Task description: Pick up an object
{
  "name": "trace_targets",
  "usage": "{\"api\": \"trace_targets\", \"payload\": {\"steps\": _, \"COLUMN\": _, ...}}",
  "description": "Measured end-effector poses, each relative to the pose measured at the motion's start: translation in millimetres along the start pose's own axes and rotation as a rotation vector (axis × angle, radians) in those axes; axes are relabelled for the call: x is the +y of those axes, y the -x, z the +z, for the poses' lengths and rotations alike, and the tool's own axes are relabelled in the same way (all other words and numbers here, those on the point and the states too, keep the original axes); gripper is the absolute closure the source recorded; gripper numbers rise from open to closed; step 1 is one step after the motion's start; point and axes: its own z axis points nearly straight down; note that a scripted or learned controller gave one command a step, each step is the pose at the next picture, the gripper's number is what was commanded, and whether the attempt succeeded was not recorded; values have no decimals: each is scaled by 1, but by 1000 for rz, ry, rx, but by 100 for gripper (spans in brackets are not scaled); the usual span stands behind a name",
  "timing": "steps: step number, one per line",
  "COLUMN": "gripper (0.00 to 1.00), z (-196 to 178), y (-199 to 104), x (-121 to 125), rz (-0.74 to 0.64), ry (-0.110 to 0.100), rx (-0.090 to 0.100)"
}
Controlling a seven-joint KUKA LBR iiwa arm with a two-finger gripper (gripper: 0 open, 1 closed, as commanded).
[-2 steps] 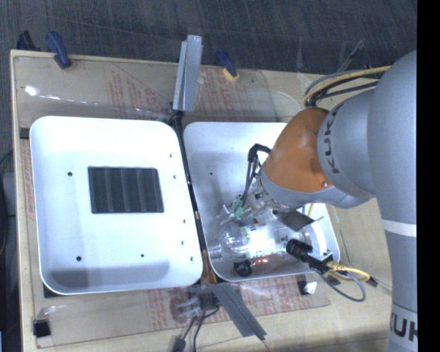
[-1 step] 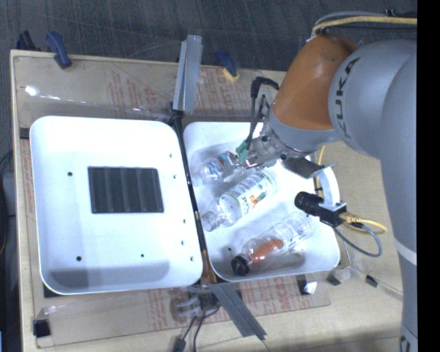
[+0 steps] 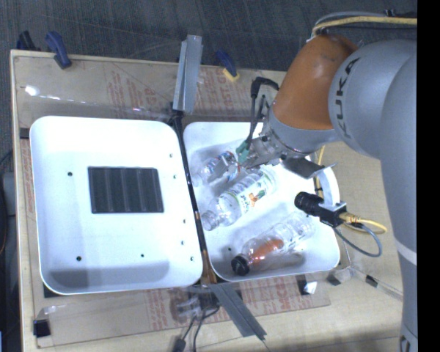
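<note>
So on the far left you've got the left bin, which has just a dark ribbed rectangular panel set in its floor. Past the divider sits the right bin, and that's where all the pickable stuff is: three clear plastic bottles. The top one, a small crumpled bottle, lies up near the bin's upper left. Just below it is the labelled bottle, lying on its side with its long axis running diagonally from lower left to upper right. Lowest is a bottle with a black cap and something orange inside, lying closer to horizontal along the bin's front edge.

The gripper is down in the bin's upper part, right at the upper-right end of the labelled bottle and just beside the small crumpled one. Honestly can't tell how the fingers are set, the wrist blocks them.

My guess: the labelled bottle is the likely target, lying down and to the left of the gripper. Grabbing across that diagonal, not along it, looks like the whole game here.
</note>
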Motion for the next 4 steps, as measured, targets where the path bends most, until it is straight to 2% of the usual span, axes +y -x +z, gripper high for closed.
{"api": "trace_targets", "payload": {"steps": 1, "gripper": 0, "z": 104, "y": 55, "x": 22, "rz": 83, "ry": -5, "rx": 1}}
{"api": "trace_targets", "payload": {"steps": 2, "gripper": 0, "z": 145, "y": 91, "x": 66, "rz": 76, "ry": -45, "rx": 17}}
{"api": "trace_targets", "payload": {"steps": 3, "gripper": 0, "z": 140, "y": 103, "x": 54, "rz": 319, "ry": -9, "rx": 4}}
{"api": "trace_targets", "payload": {"steps": 4, "gripper": 0, "z": 139, "y": 60, "x": 45, "rz": 201, "ry": -4, "rx": 2}}
